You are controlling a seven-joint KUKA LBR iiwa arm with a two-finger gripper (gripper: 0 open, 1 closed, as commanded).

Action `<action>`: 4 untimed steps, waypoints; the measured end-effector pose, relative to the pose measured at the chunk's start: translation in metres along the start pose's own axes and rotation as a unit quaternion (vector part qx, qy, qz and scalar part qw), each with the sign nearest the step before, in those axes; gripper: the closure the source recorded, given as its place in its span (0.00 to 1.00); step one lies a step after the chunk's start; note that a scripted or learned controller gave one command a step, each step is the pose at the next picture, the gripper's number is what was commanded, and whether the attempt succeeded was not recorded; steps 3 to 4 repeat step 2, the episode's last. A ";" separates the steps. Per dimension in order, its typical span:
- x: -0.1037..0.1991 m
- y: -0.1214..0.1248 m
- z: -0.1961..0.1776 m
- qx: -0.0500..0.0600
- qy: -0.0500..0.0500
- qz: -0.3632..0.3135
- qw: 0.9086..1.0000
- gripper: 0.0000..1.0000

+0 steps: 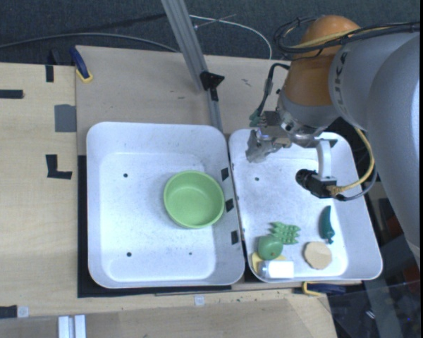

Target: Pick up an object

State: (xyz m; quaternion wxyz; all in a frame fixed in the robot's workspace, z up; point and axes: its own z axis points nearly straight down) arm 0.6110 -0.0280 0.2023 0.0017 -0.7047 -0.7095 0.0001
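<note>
1. Hanging over the far left corner of the right bin [359,255], the tool [257,150] sits close to the rim shared with the left bin [99,189]; whether it is open or closed cannot be told, and nothing shows in its grip.
2. Most of the right bin's floor between the tool and the near end lies bare, giving open room there.
3. Objects cluster at that bin's near end, well apart from the tool: a green spiky toy [285,232], a green round piece [270,248] just beside it, a white block [279,269], a tan disc [317,255] and a teal stick [327,224] near the right wall.
4. A green bowl [193,199] stands upright in the left bin, near the shared rim.
5. A grey pole [187,37] slants over the bench [28,189] behind the bins.
6. No readable writing shows.
</note>
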 end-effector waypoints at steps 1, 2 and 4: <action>0.061 0.006 -0.016 -0.001 0.000 -0.001 1.000 1.00; 0.114 -0.005 -0.021 -0.001 0.000 0.000 1.000 1.00; 0.114 -0.005 -0.021 -0.001 0.000 0.000 1.000 1.00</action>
